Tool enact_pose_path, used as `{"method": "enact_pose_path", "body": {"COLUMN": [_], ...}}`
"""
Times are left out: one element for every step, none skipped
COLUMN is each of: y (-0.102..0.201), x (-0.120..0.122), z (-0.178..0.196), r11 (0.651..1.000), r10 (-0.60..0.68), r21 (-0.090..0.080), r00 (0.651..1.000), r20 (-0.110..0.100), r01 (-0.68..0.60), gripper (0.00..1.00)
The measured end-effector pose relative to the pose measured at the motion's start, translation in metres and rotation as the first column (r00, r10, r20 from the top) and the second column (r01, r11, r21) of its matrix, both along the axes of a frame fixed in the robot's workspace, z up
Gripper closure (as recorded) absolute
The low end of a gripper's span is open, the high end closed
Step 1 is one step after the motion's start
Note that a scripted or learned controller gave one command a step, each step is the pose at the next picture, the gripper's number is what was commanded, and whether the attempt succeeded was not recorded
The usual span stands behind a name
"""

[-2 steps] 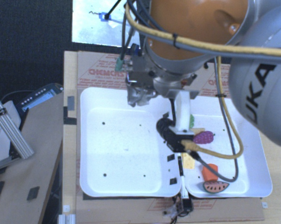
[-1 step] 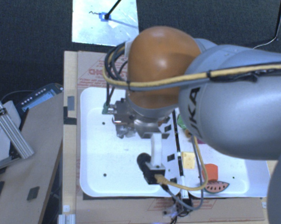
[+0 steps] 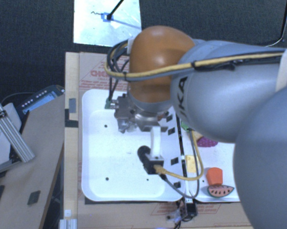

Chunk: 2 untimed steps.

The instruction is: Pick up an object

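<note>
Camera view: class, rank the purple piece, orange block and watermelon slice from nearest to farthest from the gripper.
From the gripper, over the left bin:
1. Purple piece, right bin, farther back.
2. Orange block, nearer the front.
3. Watermelon slice, front edge, beyond the block.

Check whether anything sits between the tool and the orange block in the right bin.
No loose object does. The tool is over the left bin; the orange block lies in the right bin, so only the adjoining rims lie between. A watermelon slice sits close beside the block.
</note>
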<state>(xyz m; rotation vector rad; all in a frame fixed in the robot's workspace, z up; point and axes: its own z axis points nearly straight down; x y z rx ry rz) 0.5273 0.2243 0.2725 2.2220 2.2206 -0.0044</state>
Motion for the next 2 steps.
{"method": "enact_pose_path", "body": {"y": [0.011,0.010], "x": [-0.022,-0.041], "z": [0.132,0.272], "r11": [1.000,1.000], "r10": [0.007,0.007], "r21": [0.010,0.011], "r00": [1.000,1.000], "r20": [0.015,0.018], "r01": [-0.007,-0.007], "gripper": [1.00,1.00]}}
